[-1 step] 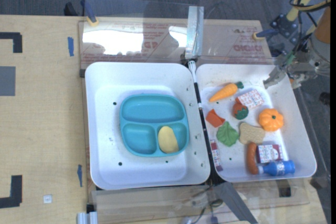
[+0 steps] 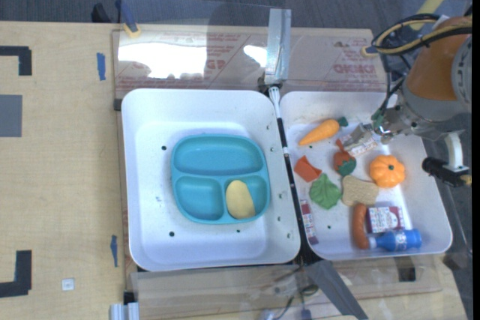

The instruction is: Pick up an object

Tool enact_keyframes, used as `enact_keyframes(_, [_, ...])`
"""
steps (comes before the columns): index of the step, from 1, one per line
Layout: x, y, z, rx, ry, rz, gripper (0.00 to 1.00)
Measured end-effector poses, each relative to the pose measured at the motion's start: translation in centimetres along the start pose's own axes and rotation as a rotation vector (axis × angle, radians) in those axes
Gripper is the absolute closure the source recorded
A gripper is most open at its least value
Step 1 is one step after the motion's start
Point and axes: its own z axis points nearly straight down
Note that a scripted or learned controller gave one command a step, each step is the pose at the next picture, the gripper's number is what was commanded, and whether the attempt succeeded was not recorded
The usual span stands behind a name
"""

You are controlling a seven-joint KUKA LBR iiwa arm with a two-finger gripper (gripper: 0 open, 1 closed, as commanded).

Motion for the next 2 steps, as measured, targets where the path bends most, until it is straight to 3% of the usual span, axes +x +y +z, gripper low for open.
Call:
enact_keyframes(1, [6.2,4.8,0.8,0.012,0.006,-0.040,0.00])
enact_keyframes(2, [7.1,5.4,-0.7,0.038,0.004,0.124,0.00])
